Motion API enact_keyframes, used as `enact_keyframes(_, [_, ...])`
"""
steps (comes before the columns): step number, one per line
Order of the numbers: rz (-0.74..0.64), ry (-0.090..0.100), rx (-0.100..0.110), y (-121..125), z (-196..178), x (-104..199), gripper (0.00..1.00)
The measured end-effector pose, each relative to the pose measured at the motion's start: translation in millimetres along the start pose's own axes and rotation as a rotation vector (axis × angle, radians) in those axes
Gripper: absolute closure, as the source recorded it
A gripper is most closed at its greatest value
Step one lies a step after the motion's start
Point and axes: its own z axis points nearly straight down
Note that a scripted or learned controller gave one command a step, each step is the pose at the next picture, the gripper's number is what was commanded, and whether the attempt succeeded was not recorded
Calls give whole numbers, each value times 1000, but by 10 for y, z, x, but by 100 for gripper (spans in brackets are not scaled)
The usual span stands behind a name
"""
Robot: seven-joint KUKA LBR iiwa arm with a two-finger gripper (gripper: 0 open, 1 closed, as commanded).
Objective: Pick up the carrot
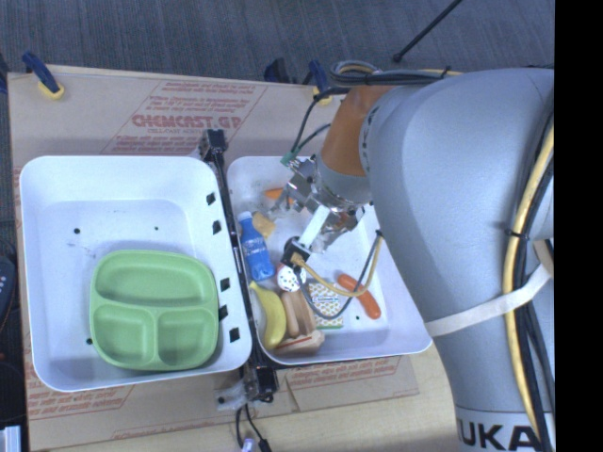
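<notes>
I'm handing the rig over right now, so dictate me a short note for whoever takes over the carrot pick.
Gripper: low over the far part of the right bin; whether it is open or shut cannot be told from this view.
Carrot: lying on the right bin's floor toward its right wall, apart from the gripper.
Nearby in that bin: banana and blue bottle along the left wall.
Done: nothing yet; the carrot is not lifted.
Left: bring the gripper over the carrot, close on it and lift it.
</notes>
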Motion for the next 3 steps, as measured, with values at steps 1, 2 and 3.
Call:
enact_keyframes(1, [-8, -4, 10, -8, -89, -6, 100])
enact_keyframes(2, [-8, -5, 10, -9, -86, -8, 0])
enact_keyframes(3, [164, 0, -3, -13, -16, 106, 0])
